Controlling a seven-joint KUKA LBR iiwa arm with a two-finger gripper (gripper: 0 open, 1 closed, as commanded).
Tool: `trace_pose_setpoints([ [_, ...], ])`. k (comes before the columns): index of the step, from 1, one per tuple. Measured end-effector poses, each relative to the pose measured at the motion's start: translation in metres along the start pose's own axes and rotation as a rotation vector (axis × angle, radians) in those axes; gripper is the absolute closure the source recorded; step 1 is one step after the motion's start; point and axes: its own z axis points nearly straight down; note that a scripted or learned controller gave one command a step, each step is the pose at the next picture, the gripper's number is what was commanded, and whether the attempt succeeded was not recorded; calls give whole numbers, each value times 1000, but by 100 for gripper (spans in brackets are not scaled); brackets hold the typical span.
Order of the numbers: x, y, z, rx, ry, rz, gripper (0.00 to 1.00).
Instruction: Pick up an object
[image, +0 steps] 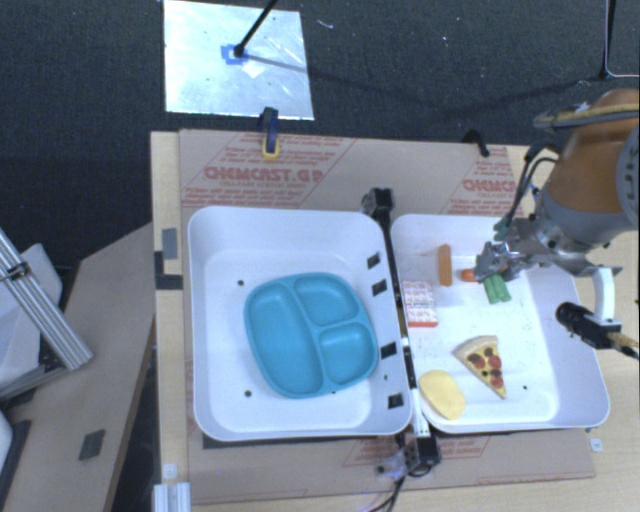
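Nearest us, at the lower edge of the right bin (575, 405), lies a yellow lemon-shaped piece (442, 393), and just above and right of it a toy pizza slice (482, 362). Higher along the bin's left wall we see a small red-and-white packet (419, 303), and above that a hot dog (444, 265) standing lengthwise. The gripper (494, 264) sits in the upper middle of this bin, under the grey and orange arm (590, 180) at the frame's right. A green object (497, 289) shows just below the fingertips and an orange bit (467, 274) just to their left; we cannot tell whether the jaws grip either. In the left bin (215, 330) a blue divided plate (309, 332) rests at centre.
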Motion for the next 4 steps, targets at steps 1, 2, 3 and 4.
trace_pose_setpoints([
  [1,0,1,-27,0,0,0,100],
  [2,59,4,-35,2,3,-6,100],
  [3,108,1,-24,4,3,-5,100],
  [4,160,-8,-31,3,3,-6,100],
])
